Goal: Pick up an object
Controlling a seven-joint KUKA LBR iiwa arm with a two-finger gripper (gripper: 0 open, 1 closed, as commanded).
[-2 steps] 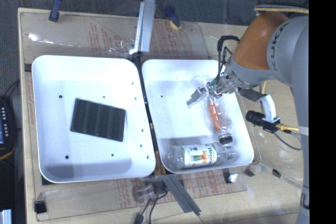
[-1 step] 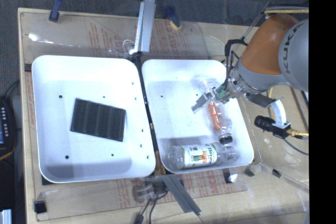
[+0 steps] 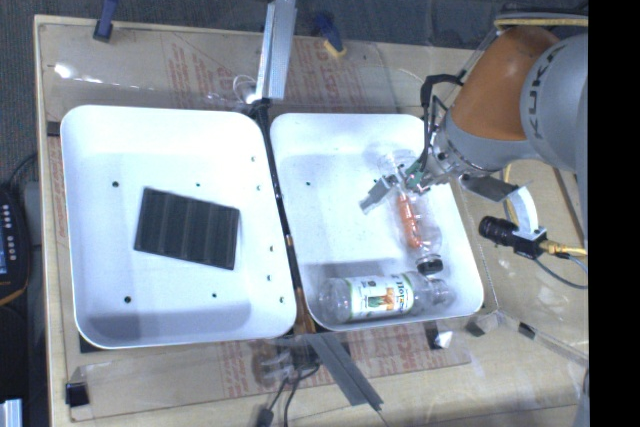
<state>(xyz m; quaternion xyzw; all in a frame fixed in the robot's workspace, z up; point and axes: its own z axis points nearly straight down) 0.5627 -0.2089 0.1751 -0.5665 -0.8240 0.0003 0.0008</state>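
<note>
A grey robot arm [image 3: 540, 105] with a broad orange band reaches in from the right, bent down over the right-hand white bin [image 3: 330, 150]. Dark letters run along its grey casing at the far right, seemingly the maker's name, though they are cut off at the edge. Its gripper [image 3: 392, 183] hangs low over the right part of that bin, pointing left. Whether the claw is apart or together cannot be told.

Just beside and below the gripper lies a small clear plastic bottle [image 3: 415, 227] with an orange label and a dark cap, its length running from far to near. Whether the gripper touches it is unclear. The label's writing is too small to read.

Along the near wall of the same bin lies a larger clear bottle [image 3: 385, 298] on its side, with a white, green and orange label; the print is blurred.

The left white bin [image 3: 90, 145] holds a flat dark ribbed rectangle [image 3: 187, 228], slightly tilted. The bins sit side by side on a pale bench [image 3: 150, 50] bearing faint red printing that cannot be read.
</note>
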